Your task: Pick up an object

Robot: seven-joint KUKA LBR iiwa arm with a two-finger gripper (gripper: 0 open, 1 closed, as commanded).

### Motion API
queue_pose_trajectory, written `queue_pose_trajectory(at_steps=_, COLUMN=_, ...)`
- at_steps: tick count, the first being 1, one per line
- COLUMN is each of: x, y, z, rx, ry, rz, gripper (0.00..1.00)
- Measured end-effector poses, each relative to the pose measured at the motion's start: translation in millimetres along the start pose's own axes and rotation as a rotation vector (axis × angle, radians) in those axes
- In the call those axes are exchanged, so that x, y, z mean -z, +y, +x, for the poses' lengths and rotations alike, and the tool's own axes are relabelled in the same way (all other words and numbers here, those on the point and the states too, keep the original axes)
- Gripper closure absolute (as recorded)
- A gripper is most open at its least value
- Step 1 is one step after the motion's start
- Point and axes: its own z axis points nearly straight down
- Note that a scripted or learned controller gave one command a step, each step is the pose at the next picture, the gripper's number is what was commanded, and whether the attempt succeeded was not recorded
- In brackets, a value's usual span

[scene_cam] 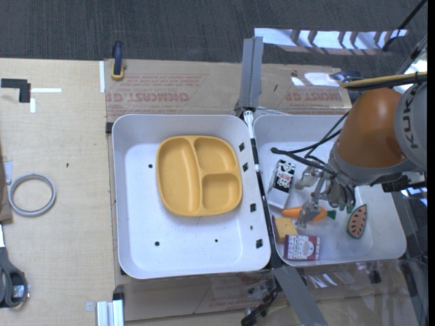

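Robot lab: taped cardboard (204,90) behind white bins (129,202).

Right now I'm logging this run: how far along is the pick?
Done: the arm has reached into the right bin, and the gripper sits low over the toy carrot. In hand: nothing I can confirm; whether the carrot is gripped cannot be told. Left: grasp and lift. The watermelon slice, red box and yellow block lie untouched.

Arm (370,138) reaching in, wrist angled down
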Motion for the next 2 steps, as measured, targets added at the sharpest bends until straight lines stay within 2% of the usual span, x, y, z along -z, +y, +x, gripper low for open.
queue_pose_trajectory(at_steps=1, x=39, y=-37, z=-29, rx=-0.504, ry=-0.003, rz=0.001, gripper=0.00)
queue_pose_trajectory(at_steps=2, x=37, y=-53, z=51, rx=-0.666, ry=0.001, rz=0.001, gripper=0.00)
